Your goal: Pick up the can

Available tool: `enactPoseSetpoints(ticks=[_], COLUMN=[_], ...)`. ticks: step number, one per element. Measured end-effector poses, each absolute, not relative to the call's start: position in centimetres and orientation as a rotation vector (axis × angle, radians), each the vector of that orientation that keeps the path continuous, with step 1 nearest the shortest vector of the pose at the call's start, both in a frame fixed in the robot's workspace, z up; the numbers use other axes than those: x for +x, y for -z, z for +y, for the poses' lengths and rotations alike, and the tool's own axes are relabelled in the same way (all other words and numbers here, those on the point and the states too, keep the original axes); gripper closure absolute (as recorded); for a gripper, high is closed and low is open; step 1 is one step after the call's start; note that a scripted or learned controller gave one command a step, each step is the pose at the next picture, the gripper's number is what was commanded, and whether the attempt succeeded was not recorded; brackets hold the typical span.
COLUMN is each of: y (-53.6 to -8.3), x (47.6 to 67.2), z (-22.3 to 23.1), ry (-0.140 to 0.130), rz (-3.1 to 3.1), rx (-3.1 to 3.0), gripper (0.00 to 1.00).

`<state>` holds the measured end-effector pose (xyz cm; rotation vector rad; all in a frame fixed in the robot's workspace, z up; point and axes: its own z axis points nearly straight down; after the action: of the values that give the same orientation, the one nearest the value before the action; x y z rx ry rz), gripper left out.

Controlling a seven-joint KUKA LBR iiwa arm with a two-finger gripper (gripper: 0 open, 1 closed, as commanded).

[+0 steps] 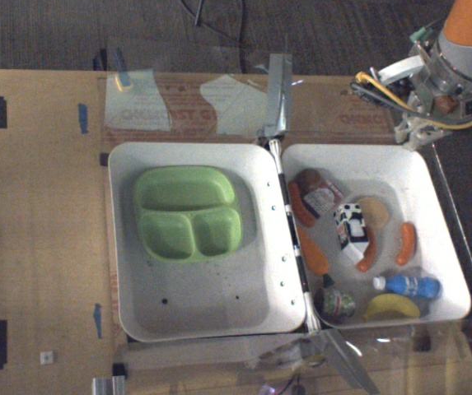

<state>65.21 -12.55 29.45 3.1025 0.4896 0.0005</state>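
Observation:
The can (335, 303) is small and dark with a greenish label. It stands in the near left corner of the right bin (446, 220), close to the divider. My gripper (414, 128) hangs over the bin's far right corner, below the orange-banded wrist, well away from the can. Cables and wrist hardware crowd around it. Nothing shows in its grasp.
The right bin also holds a carrot (313, 253), a red packet (320, 191), a black-and-white carton (352, 232), sausages (406, 243), a blue bottle (408, 285) and a banana (392, 307) beside the can. A green divided plate (188, 212) lies in the left bin (124, 245).

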Motion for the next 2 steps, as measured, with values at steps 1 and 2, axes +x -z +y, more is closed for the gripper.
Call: enactPoseSetpoints(ticks=[1, 2], y=[-30.0, -31.0], x=[59.4, 55.9], z=[-11.0, -8.2], ry=[0.004, 0.005], rz=[0.689, 0.954], rx=[3.068, 2.997], gripper=[1.00, 1.00])
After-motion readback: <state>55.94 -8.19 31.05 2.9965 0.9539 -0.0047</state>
